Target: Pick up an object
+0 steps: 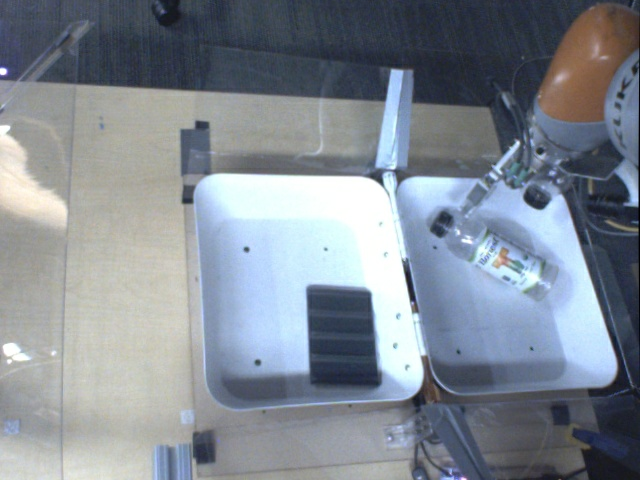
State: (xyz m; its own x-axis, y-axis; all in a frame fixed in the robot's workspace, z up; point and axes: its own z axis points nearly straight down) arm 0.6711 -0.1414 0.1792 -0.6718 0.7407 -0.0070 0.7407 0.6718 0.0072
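Black ribbed block (342, 335) in my left bin (225, 268), bottle (497, 256) in the right bin (590, 348).

The block lies flat near the left bin's front; the clear bottle lies on its side, dark cap toward the divider. My gripper (476, 194) hangs just above the capped end, not holding it, and I cannot tell how it is set. I judge this the approach: next I must descend squarely over the bottle's body.
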